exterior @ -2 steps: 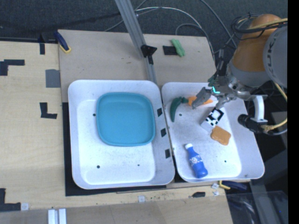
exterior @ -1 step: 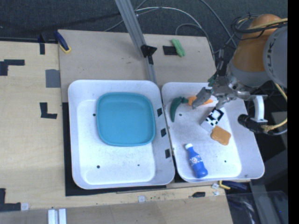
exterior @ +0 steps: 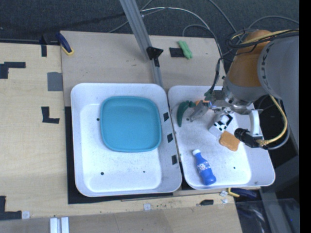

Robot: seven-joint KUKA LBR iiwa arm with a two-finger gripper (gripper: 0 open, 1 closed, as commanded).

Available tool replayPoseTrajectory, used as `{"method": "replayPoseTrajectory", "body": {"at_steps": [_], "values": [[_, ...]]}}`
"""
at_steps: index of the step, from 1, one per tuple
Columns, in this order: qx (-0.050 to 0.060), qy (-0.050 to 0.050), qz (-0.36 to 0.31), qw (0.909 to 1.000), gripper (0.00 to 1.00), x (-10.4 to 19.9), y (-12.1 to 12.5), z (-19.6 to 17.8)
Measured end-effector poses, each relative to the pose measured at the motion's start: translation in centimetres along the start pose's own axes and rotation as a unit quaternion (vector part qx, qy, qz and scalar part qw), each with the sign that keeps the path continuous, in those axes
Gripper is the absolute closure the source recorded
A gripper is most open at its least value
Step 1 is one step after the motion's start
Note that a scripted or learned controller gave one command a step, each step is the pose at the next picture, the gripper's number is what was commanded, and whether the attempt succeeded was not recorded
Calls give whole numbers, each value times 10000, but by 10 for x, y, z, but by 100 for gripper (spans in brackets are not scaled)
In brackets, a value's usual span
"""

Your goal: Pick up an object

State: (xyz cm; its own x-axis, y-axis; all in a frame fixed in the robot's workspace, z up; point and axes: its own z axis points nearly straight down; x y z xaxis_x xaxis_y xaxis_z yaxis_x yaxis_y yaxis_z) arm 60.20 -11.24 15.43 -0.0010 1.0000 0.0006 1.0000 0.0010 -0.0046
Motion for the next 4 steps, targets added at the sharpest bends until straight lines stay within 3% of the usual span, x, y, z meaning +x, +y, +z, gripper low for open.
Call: {"method": "replayPoseTrajectory", "body": {"at_steps": [1, 2, 3, 4], "values": [[-2, -1, 0, 10000, 0, 9, 3, 55], [-27, -6, 1, 10000, 0, 10, 4, 65], [-33, -7, 3, 10000, 100, 9, 4, 54], [-43, -3, -1, 10000, 100, 19, 7, -2]]}}
